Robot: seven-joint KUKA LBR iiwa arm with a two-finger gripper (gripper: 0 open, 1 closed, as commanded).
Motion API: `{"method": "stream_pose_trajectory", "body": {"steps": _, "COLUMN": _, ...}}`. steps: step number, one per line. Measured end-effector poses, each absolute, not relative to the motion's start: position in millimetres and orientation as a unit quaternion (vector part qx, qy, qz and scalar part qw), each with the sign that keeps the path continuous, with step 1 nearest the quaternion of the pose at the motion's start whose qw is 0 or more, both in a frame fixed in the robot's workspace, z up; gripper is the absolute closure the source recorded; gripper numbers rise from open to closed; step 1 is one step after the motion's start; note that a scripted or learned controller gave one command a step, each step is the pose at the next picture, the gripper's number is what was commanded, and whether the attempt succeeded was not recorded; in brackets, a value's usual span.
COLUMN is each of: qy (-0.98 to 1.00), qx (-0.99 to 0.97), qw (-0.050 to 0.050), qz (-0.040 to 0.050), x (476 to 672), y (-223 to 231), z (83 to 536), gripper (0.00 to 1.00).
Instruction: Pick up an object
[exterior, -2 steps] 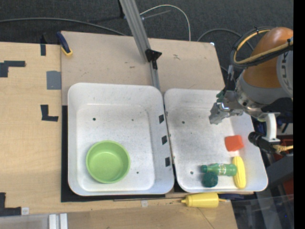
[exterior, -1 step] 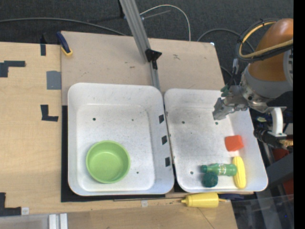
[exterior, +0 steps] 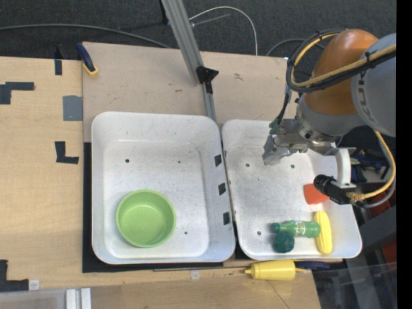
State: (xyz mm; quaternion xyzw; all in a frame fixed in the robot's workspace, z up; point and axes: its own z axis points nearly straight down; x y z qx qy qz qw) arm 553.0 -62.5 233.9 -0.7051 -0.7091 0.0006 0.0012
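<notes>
The tool point(exterior: 278, 152) is being held low over the bare upper part of the right bin point(exterior: 248, 192), its grip impossible to tell, while a green bottle point(exterior: 295, 229) and yellow toy point(exterior: 323, 232) are lying at lower right, seemingly awaiting a reach.

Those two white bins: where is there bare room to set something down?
The left bin is bare above and right of the green bowl. The right bin is bare along its left side, below the gripper. Its lower right corner is crowded: green bottle, banana, orange piece.

Orange object point(exterior: 313, 194) partly hidden behind black fitting point(exterior: 333, 189); pincer point(exterior: 275, 154) fingertips indistinct.
</notes>
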Motion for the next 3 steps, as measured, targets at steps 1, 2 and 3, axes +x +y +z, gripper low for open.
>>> {"method": "stream_pose_trajectory", "body": {"steps": 1, "qy": -0.709, "qx": -0.705, "qw": 0.002, "qz": 0.0009, "x": 556.4, "y": -11.2, "z": 221.2, "gripper": 1.0}}
{"method": "stream_pose_trajectory", "body": {"steps": 2, "qy": -0.709, "qx": -0.705, "qw": 0.002, "qz": 0.0008, "x": 549.5, "y": 37.4, "z": 218.7, "gripper": 1.0}}
{"method": "stream_pose_trajectory", "body": {"steps": 3, "qy": -0.71, "qx": -0.705, "qw": 0.001, "qz": 0.0002, "x": 562.2, "y": 88.4, "z": 217.1, "gripper": 1.0}}
